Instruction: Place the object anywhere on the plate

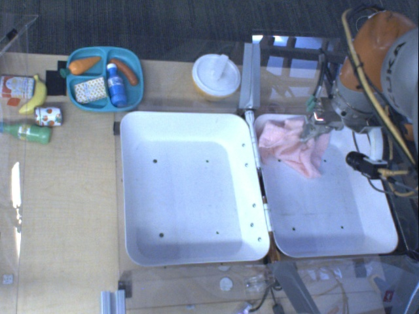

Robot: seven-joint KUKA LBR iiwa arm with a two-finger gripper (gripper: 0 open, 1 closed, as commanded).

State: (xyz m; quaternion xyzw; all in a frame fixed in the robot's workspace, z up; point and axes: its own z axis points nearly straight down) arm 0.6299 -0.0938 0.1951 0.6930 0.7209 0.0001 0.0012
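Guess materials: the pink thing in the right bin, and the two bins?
Pink cloth: looks like soft woven fabric, matte; it lies crumpled in folds with a limp, drooping edge under the pincer. Left bin and right bin: probably moulded plastic, smooth white with a slight sheen, rounded corners and small dark holes in the floor. Painted metal can't be ruled out.

Two bins (190, 126) (340, 244) (one pink cloth (291, 149))

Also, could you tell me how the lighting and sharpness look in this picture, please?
In the camera view: even, soft lighting; window glare on the metal strip above the right bin; faint shadow inside the left bin; the hand over the pink cloth looks slightly blurred.
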